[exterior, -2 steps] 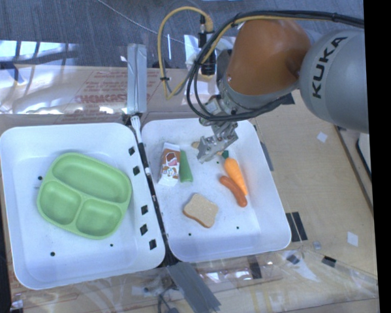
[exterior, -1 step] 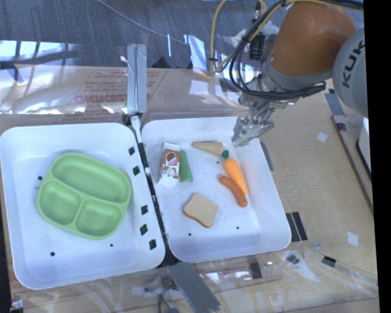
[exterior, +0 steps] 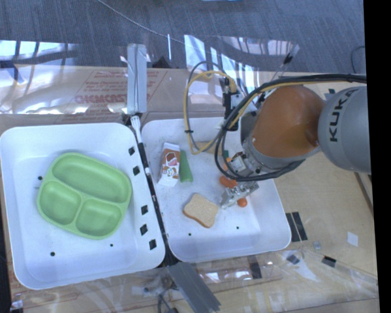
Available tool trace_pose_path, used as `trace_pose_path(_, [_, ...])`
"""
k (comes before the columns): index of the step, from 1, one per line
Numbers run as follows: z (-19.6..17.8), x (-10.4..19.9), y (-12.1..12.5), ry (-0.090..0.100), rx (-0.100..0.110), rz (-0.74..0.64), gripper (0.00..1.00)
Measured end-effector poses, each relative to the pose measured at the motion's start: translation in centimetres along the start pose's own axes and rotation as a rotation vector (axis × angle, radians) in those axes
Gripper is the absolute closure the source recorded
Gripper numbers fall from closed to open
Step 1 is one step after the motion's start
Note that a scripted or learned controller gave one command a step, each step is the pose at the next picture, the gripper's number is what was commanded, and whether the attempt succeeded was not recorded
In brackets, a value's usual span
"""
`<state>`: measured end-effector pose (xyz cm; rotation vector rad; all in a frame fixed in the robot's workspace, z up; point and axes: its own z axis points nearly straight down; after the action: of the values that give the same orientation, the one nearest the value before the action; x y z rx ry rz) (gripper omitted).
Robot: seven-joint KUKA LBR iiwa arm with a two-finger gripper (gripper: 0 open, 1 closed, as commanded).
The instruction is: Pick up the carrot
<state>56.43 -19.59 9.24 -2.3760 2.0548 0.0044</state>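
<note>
A: What does the carrot (exterior: 228, 181) look like?

B: Small and orange. Just a short piece of it shows, poking out from under the arm's wrist, with another orange bit just beside the gripper (exterior: 233, 197). It lies in the right bin (exterior: 272, 215), close to that bin's right wall, about midway between its far and near edges.

A: Is the pincer on it?

B: I cannot tell how the pincer stands; the arm (exterior: 292, 124) covers most of it and the metal tip is too small to read. It sits low over the bin floor, right beside the orange.

A: What else is in the bins?

B: In the right bin, a small carton (exterior: 170, 164) with a green piece (exterior: 185, 166) touching its right side, near the left wall. A slice of bread (exterior: 201, 210) lies toward the near edge, just left of the gripper. In the left bin (exterior: 24, 246), a green divided plate (exterior: 84, 194) sits about in the middle.

A: Room to move?

B: Bare white floor runs along the right bin's near edge and near-right corner. The left bin has open floor all around the plate.
</note>
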Motion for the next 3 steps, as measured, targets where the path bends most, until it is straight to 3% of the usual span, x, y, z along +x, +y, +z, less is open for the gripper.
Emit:
trace_pose_path(1, [-8.8, -8.7, -0.9, 0.002, 0.01, 0.083, 1.0])
trace_pose_path(2, [-9.9, -14.1, -5.4, 0.0, 0.003, -0.309, 1.0])
trace_pose_path(3, [-9.8, -20.4, -12.2, -0.002, 0.001, -0.355, 1.0])
